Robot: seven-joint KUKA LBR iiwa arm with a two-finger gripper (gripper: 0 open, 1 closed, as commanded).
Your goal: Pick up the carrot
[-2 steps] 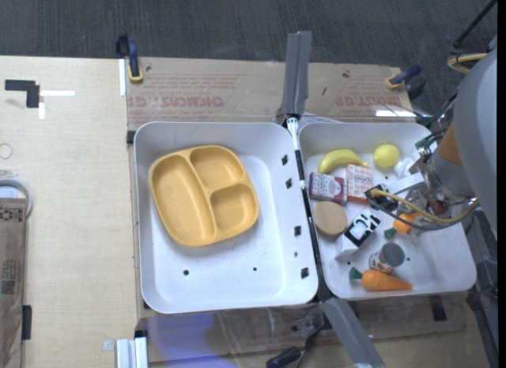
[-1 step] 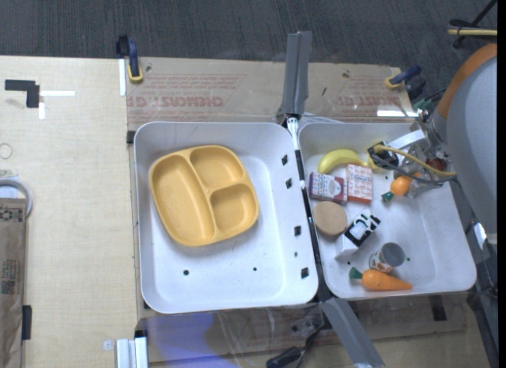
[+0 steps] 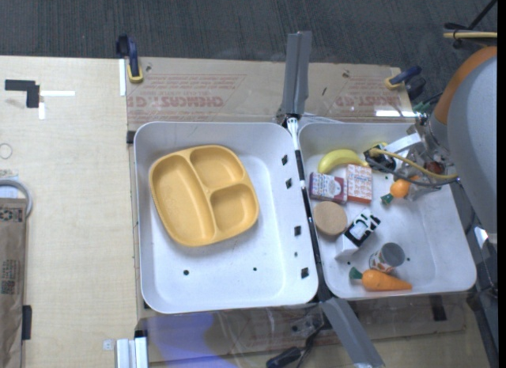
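The carrot [image 3: 381, 281] is orange with a small green top and lies on its side at the front edge of the right bin [image 3: 443, 236]. My gripper [image 3: 405, 170] hangs over the back right part of that bin, well behind the carrot and apart from it. It is close to a small orange fruit [image 3: 399, 188] and just right of a banana [image 3: 340, 159]. Cables and metal parts clutter the gripper's tip.
The right bin also holds two small boxes [image 3: 341, 186], a tan round disc [image 3: 330, 218], a black-and-white item [image 3: 361, 229] and a small can [image 3: 387, 257] just behind the carrot. A yellow divided plate [image 3: 204, 194] sits in the left bin [image 3: 229, 279].
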